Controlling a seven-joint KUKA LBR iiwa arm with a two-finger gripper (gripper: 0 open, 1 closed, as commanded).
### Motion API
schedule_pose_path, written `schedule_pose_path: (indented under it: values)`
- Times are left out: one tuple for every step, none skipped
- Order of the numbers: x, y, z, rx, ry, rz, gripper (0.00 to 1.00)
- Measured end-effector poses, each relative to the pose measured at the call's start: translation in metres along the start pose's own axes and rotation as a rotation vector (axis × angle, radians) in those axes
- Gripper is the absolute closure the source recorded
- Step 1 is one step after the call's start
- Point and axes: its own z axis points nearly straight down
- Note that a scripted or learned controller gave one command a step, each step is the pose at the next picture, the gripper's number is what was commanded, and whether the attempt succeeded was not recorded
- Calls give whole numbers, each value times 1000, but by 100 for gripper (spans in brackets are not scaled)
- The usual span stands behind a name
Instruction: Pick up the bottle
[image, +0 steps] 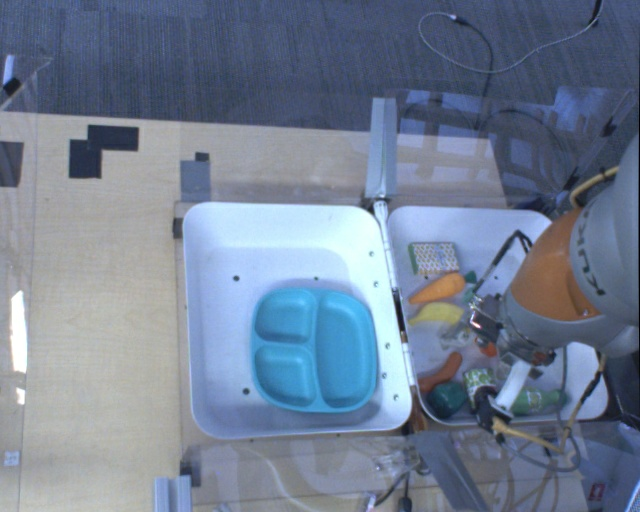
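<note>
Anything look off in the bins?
Nothing is spilled or broken. The bottle lies on its side at the near edge of the right bin, partly under the arm. The plate sits flat in the left bin.

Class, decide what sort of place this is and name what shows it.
Probably a robotics lab: a grey-and-orange robot arm, two white bins on a bench, toy food in one, a loose cable on carpet.

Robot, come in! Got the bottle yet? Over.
Gripper down in right white bin, over toy food. Green plastic bottle lying at near edge, not held. Grey-orange arm partly covers it.
</note>
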Motion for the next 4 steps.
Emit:
schedule_pose_path:
  values:
    - [-3,12,0,4,4,39,0]
    - [0,15,-12,-4,8,35,100]
    - [-16,18,-3,3,2,-212,100]
    - [3,1,-2,-10,-2,-546,100]
